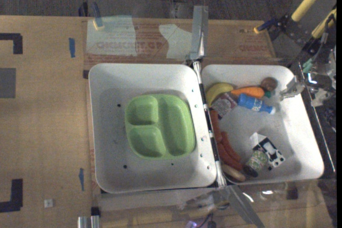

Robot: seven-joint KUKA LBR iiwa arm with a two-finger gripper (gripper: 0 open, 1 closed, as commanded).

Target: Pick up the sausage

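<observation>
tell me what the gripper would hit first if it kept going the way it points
The gripper sits at the right bin's upper right, pointing left. Likely first: the brown round item, then the blue bottle. Depth is unclear.

Arm [320, 80] cut off by right edge, gripper [291, 88] too blurred to read fingers. Sausage [227, 149] partly tucked against bin wall [214, 136], upper end merging with packet [224, 104]. Small dark item [269, 83] too small to identify; banana [218, 91] partly covered.
</observation>
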